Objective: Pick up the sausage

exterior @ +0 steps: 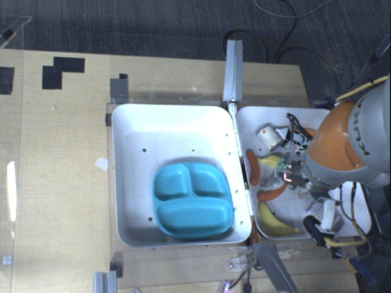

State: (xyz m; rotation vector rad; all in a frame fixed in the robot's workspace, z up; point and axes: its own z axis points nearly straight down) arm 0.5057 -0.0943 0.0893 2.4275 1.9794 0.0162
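Observation:
A reddish-brown sausage lies lengthwise against the left wall of the right bin. A second red, sausage-like piece lies slanted just below it. My gripper hangs low over the middle of the right bin, right of the first sausage and just above the upper right end of the red piece. Cables and the wrist body hide its tips. The orange band of the arm sits above and to the right.
A banana lies at the front of the right bin. A yellow item and a white cup sit farther back. A blue divided tray rests in the left bin.

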